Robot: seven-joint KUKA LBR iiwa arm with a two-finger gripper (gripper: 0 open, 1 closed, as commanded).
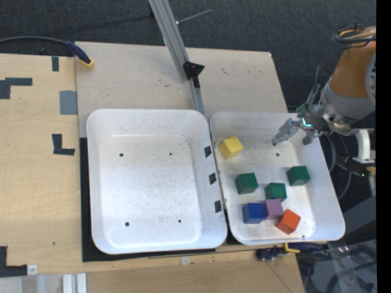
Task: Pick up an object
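the pincer (293,133) hangs spread apart over the right bin's (327,182) upper right part, grasping nothing. below it lie a yellow cube (231,146), three green cubes (246,182), plus blue (254,212), purple (274,207) and orange (288,221) ones.

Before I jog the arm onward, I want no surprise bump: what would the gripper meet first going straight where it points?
The gripper slants down and leftward over the right white bin. Bare bin floor lies ahead; it likely meets that first. The yellow cube sits further along, though depth is unclear.
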